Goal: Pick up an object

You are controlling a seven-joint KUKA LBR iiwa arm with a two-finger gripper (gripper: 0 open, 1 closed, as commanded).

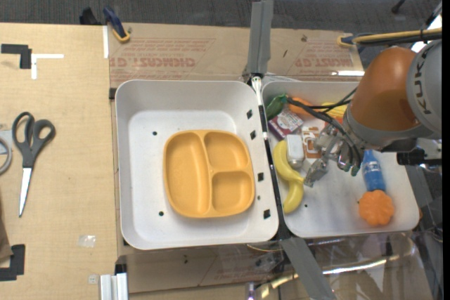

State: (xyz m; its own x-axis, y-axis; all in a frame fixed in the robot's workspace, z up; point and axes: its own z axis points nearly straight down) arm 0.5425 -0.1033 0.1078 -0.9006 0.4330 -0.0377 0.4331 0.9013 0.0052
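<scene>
Hovering low in the right bin (pixel 404 221), the gripper (pixel 318 166) was seen just beside the banana (pixel 286 168), fingers parted and nothing grasped; a divided yellow plate (pixel 209 172) was set in the left bin (pixel 133 151).

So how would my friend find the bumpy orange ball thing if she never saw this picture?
Look at the right white bin, the one the robot arm reaches into. Go to its near right corner, just below the blue bottle. The orange ball sits there alone, round and knobbly, unlike the long yellow banana on the bin's left side.
</scene>
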